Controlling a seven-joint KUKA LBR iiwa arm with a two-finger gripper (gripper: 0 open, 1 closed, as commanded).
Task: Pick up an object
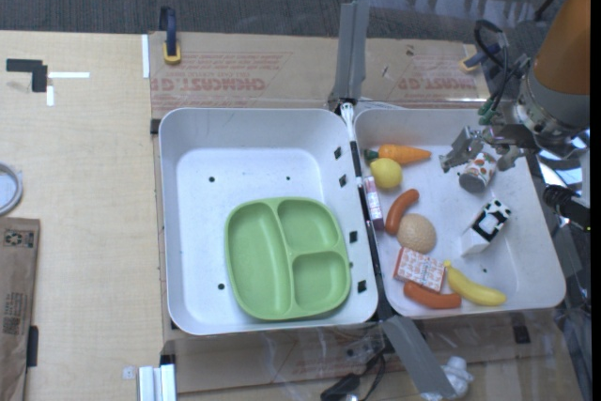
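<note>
From my seat the gripper (488, 148) sits low over the upper right of the right bin (552, 291), apparently clamped on a small white-and-red cup-like object (479, 170), though that grip looks shallow to me. My worry is that the object, caught near its top edge and tilted, slips free on the lift and drops among the black-and-white carton (490, 221), the banana (475, 287) and the carrot (404, 154). The bin's far wall lies just beside the gripper, so a drifting lift could clip it; the green plate (285, 256) in the left bin (178, 230) sits well apart.
</note>
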